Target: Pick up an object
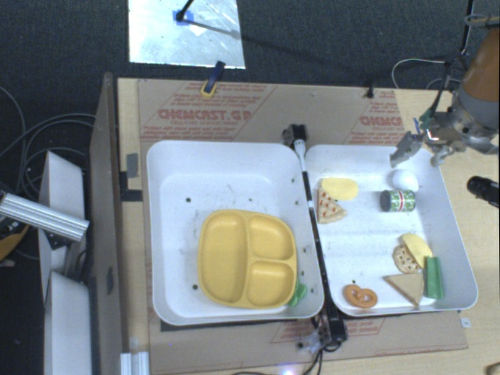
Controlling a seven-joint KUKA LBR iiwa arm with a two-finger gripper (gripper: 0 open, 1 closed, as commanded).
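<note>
At the near edge of the right bin (457, 233): a pretzel (360, 295), a tan triangular slice of toast (405, 287), and a green stick (432, 277) lying beside it, touching or nearly so. Just behind, a brown cookie (404, 260) partly under a yellow wedge (417, 248). All look like moulded plastic toy food, matte and rigid, mostly flat.

Left bin (226, 162) holds a yellow divided plate (247, 258), three compartments, smooth, with something green (298, 294) tucked at its near right corner.

Mid right bin: a pizza slice (330, 208) touching a flat yellow piece (341, 188). Farther right, a small can (398, 201) on its side with a green label, and a white ball (404, 180) just behind it, the two nearly touching.

Far right: the claw (422, 143) hovers over the bin's back corner, fingers spread, nothing between them. White ball sits just below and in front of it.

Judgement: no object is grasped yet. The ball is the closest target but round and smooth, likely to squirt out; centre the fingers across its widest part and descend fully before closing. The can offers straighter sides if gripped across its barrel. The flat pieces look hard to get under. Keep clear of the bin wall.
</note>
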